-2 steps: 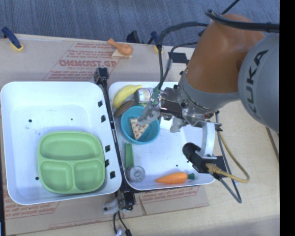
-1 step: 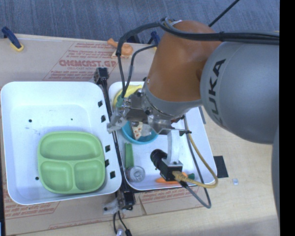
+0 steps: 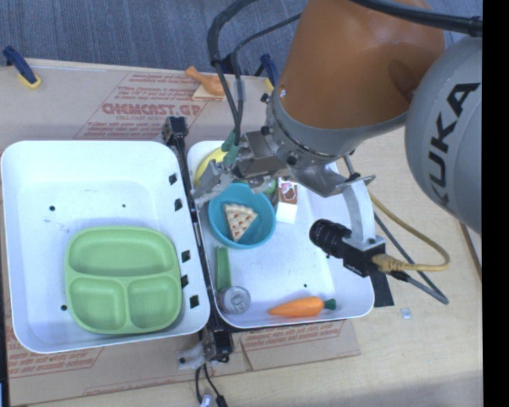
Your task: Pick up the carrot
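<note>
The carrot, orange with a green top on its right end, lies flat near the front edge of the right bin. My gripper hangs over the back of that bin, just behind a blue bowl, well away from the carrot. The wrist and cables cover its fingers.
The blue bowl holds a pizza-slice toy. A green stick and a small silver can lie at the right bin's left front. A yellow item sits behind the bowl. A green divided plate rests in the left bin.
</note>
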You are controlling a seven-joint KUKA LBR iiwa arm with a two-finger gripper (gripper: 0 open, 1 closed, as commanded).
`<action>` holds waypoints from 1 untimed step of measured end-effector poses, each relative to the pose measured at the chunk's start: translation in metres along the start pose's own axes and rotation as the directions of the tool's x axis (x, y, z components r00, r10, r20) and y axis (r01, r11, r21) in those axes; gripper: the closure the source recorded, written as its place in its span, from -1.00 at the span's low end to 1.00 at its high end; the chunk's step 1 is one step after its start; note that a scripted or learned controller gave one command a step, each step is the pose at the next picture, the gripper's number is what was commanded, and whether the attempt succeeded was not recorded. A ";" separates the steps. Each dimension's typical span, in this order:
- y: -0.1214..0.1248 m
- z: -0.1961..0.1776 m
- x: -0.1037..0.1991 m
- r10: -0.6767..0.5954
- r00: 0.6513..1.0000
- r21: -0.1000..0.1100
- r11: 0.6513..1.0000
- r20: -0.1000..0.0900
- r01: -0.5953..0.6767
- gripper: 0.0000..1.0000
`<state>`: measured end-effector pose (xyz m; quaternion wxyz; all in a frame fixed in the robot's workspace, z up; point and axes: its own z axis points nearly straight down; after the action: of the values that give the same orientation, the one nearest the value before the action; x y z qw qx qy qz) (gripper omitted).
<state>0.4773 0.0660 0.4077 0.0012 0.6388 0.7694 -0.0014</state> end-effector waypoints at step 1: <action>0.006 0.058 0.038 -0.370 0.929 0.006 0.929 -0.004 0.370 -1.00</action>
<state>0.4761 0.1041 0.3499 -0.0024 0.4823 0.8760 -0.0031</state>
